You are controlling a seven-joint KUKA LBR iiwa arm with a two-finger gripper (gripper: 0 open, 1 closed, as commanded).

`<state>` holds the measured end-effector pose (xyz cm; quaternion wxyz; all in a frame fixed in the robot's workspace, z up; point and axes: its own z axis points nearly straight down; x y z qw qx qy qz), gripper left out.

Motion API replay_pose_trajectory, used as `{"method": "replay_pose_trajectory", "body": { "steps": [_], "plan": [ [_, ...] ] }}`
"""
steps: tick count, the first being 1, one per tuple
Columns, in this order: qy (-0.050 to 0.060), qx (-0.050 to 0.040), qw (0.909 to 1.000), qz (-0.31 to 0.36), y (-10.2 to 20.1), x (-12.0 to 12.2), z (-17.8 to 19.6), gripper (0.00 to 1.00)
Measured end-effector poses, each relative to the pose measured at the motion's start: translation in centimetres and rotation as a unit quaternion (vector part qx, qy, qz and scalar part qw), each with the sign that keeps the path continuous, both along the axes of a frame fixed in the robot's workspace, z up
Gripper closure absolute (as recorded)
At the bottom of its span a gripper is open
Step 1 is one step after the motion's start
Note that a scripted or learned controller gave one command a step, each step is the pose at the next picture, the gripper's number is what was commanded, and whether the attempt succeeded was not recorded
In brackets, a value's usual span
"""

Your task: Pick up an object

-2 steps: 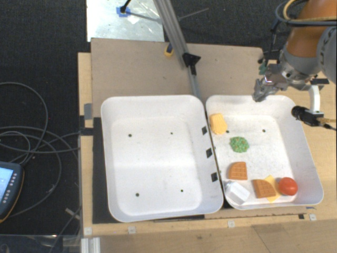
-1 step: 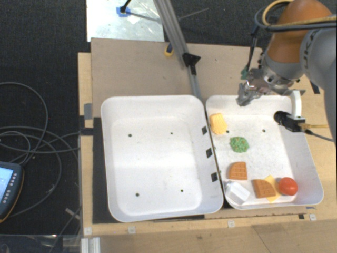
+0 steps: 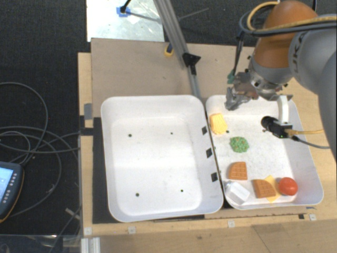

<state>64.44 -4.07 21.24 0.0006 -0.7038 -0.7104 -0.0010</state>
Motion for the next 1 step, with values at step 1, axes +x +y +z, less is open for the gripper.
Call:
{"method": "replay_pose_trajectory", "body": {
  "steps": [1],
  "plan": [
    [-0.001,0.0000,1.0000,0.001,5.01,-0.53,1.49,1.00]
  ]
}}
